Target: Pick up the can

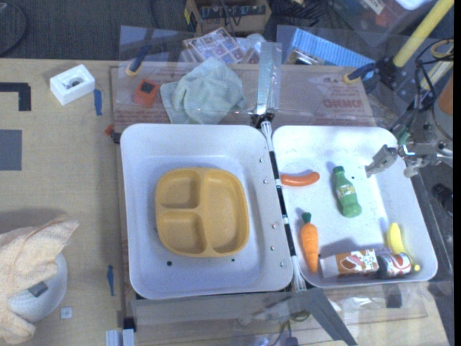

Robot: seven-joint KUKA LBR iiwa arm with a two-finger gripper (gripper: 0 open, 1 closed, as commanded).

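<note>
1. Can (pixel 367 264) lies on its side along the near wall of your right bin (pixel 288 144), its dark end touching or just beside a yellow banana (pixel 395 238).
2. Your pincer (pixel 395 157) hangs over that bin's far right edge, well apart from the can; you cannot tell how its fingers stand.
3. A carrot (pixel 309 242), a sausage (pixel 300 179) and a green bottle (pixel 346 192) share the right bin.
4. Your left bin (pixel 137 193) holds a yellow divided tray (pixel 202 213).
</note>
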